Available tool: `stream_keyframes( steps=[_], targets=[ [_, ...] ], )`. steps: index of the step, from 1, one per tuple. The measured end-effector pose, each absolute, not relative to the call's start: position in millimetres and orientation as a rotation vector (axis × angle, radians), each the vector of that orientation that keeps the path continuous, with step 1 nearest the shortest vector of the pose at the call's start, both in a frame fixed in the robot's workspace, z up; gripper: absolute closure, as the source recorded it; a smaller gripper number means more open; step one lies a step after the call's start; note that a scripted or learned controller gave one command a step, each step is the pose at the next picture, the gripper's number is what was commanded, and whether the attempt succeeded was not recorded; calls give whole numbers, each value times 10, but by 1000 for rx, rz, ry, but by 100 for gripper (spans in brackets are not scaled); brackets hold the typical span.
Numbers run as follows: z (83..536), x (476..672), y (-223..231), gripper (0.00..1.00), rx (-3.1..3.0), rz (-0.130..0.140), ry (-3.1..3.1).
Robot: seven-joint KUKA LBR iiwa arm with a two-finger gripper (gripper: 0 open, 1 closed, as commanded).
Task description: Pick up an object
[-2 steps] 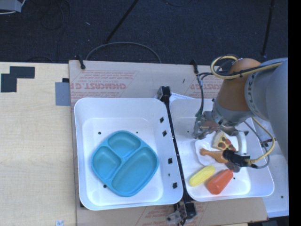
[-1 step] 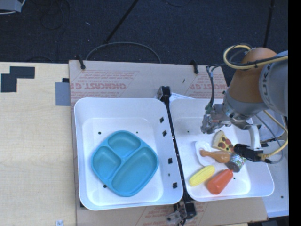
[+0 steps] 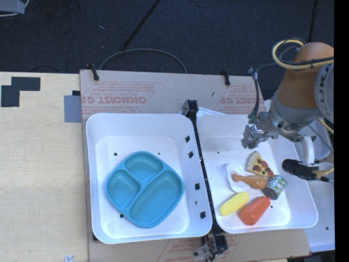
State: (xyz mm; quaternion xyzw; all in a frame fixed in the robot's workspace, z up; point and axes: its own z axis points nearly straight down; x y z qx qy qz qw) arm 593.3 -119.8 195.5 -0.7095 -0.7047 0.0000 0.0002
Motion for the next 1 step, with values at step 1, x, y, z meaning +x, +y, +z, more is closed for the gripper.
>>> stream_keyframes(
  steps=[1],
  targets=[
    [2396, 5938, -1210, 100, -2221, -2, -2224]
  ],
)
